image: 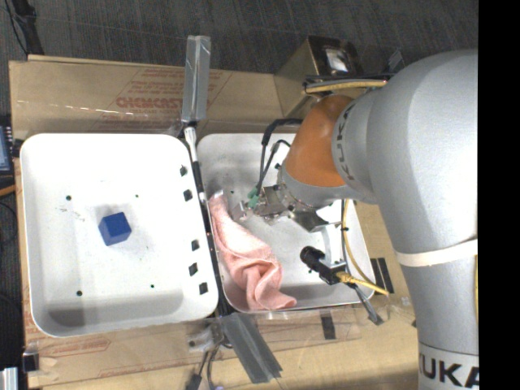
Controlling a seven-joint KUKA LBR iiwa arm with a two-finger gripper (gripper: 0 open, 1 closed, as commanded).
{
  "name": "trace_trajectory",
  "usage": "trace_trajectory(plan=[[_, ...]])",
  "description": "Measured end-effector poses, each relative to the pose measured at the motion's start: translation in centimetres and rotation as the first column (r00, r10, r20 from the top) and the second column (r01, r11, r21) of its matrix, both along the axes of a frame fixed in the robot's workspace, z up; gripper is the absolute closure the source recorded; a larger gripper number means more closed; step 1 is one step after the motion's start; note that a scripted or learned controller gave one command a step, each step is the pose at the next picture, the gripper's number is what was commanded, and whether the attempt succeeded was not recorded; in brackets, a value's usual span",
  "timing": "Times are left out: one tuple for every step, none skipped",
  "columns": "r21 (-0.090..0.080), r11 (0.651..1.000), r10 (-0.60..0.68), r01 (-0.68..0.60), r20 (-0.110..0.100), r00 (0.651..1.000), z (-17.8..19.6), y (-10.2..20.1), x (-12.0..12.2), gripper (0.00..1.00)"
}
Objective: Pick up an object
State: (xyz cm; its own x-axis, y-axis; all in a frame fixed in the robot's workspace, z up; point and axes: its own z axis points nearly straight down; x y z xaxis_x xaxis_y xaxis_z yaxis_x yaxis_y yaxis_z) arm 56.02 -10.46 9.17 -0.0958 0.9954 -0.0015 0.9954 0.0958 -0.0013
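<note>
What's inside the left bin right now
A single blue cube sits on the floor of the left bin, left of center. Nothing covers that bin, so its whole floor is visible.

2 white bins [49,218], 1 blue cube [114,227], 1 pink cloth [244,254].

Desk [89,96] topped with brown cardboard, printed red. Two white bins directly on it, touching: left bin [49,299] toward 9 o'clock, right bin [236,149] toward 3. Dark carpet floor [244,15] at 12.
</note>
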Motion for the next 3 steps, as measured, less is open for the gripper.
trace_trajectory(plan=[[0.002,1.000,0.008,-0.008,-0.001,1.000,10.1,7.9,4.5,0.00],[0.002,1.000,-0.027,0.027,-0.004,1.000,9.9,1.6,1.0,0.00],[0.002,0.993,0.121,-0.121,0.000,0.993,0.0,-0.6,2.6,0.00]])
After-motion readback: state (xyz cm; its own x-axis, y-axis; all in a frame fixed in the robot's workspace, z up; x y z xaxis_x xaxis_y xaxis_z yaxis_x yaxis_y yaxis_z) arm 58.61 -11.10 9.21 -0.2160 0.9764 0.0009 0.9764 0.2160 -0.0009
